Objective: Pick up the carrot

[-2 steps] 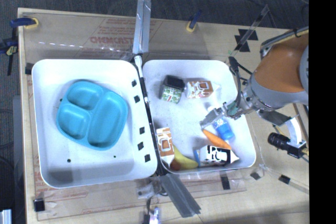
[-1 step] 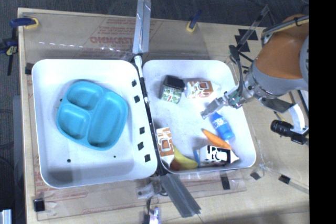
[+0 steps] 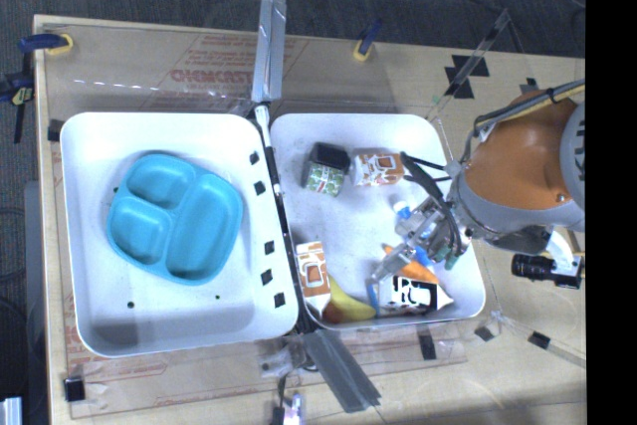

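The end effector (image 3: 423,249) hangs low over the right bin (image 3: 370,130), right above the carrot (image 3: 418,269); whether it grips anything I cannot tell. The carrot lies by the bin's near right corner, next to a banana (image 3: 343,306). A blue tray (image 3: 177,216) sits in the left bin (image 3: 90,139).

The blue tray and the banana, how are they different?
The blue tray is much bigger than the banana. The tray lies alone in the left bin; the banana sits crowded among packets in the right bin. The tray is blue with compartments; the banana is yellow and curved. Both rest on white bin floors.
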Controlling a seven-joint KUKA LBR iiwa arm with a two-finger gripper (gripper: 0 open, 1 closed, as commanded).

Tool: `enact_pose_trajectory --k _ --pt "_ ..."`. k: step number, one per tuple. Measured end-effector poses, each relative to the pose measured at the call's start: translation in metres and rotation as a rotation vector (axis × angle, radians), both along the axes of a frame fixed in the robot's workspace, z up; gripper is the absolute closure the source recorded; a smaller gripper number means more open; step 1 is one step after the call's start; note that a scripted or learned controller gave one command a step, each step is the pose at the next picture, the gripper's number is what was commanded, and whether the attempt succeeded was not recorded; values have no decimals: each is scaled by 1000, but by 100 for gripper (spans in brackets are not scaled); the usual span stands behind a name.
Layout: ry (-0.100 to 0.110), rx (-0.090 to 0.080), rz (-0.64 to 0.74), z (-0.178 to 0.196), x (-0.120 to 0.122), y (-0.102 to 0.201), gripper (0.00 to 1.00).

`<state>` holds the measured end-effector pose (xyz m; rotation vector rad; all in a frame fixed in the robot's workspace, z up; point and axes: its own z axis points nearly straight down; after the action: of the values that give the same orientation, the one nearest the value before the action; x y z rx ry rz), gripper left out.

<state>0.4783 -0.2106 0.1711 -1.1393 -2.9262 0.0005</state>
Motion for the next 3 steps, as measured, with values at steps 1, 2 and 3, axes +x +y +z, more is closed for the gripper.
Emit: enact_pose_trajectory --k 1,2,3 --pt "-5 -2 67 15 2 3 0" --pt "0 0 87 -27 -1 1 0" --pt "-5 -2 96 -78 0 1 0"
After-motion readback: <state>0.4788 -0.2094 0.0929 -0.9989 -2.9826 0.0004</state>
